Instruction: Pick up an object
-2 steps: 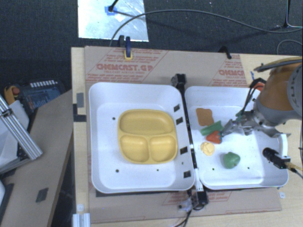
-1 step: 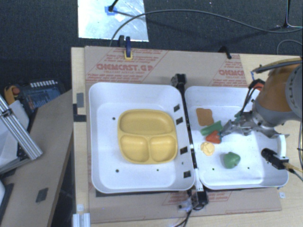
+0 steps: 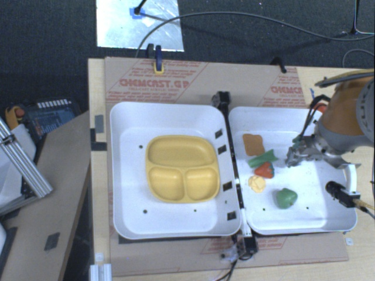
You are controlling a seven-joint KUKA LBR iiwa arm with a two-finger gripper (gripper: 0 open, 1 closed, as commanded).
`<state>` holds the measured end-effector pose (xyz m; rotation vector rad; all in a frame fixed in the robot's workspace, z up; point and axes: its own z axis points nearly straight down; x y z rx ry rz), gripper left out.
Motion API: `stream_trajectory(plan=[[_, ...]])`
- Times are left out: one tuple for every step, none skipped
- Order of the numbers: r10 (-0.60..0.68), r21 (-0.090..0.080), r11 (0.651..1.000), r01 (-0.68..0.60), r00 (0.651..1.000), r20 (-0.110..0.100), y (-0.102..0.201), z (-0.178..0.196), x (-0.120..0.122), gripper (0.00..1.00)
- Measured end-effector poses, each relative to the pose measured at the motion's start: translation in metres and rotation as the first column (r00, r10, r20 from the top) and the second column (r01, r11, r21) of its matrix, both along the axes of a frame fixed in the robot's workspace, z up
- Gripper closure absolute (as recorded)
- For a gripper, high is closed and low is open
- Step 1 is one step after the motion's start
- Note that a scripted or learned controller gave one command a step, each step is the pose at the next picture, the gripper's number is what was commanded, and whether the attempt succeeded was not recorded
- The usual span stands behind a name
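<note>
Bins sit side by side on the worktop [image 3: 193, 75], and I take the right bin [image 3: 304, 215] as my landmark. Inside it, toward its left wall, I see a brown slab [image 3: 253, 143] near the far edge. Just nearer than that lies a green piece [image 3: 262, 157], touching a red piece [image 3: 265, 170] beside it. A small yellow lump [image 3: 256, 184] rests close to the left wall, just nearer than the red piece. A green blob [image 3: 286, 198] sits apart from these, nearer the bin's front edge and about midway across it.

My arm [image 3: 348, 119] reaches over the bin's right side, its orange band above the wrist. The pincer [image 3: 293, 156] hangs low over the bin's middle, just right of the green and red pieces. I see nothing between its fingers, and I cannot tell from here whether they stand apart or together.

Left of my landmark, the left bin [image 3: 126, 157] holds a yellow tray [image 3: 180, 167] with three compartments, lying roughly central on the floor of that bin.
</note>
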<state>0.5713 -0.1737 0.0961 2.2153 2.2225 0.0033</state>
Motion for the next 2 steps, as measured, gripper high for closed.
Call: stream_trajectory(plan=[[-0.003,-0.002,1.000,0.003,1.000,0.003,-0.010,0.059,0.002,1.00],[0.001,-0.001,1.000,-0.001,1.000,0.002,-0.014,0.103,0.006,1.00]])
